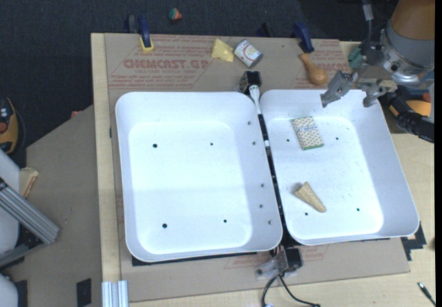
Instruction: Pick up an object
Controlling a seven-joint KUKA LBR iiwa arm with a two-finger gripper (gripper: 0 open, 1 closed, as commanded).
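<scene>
- Sponge (307, 133) — lies in the right bin (387, 181), upper middle; a cone (311, 197) lies nearer the front of the same bin.
- Left bin (138, 161) sits beside it, rims touching.
- Gripper (351, 89) hangs over the right bin's back edge — fingers spread, nothing between them; the sponge lies near, forward and left of it.

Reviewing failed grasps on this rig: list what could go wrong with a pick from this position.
1. The gripper hangs over the far rim of the right bin, away from both objects; a straight descent would likely strike the rim.
2. The sponge-like block lies flat, so the fingers may slide over it.
3. The cone-shaped piece is tapered and lies at a slant; it could squirt out of a pinch.
</scene>
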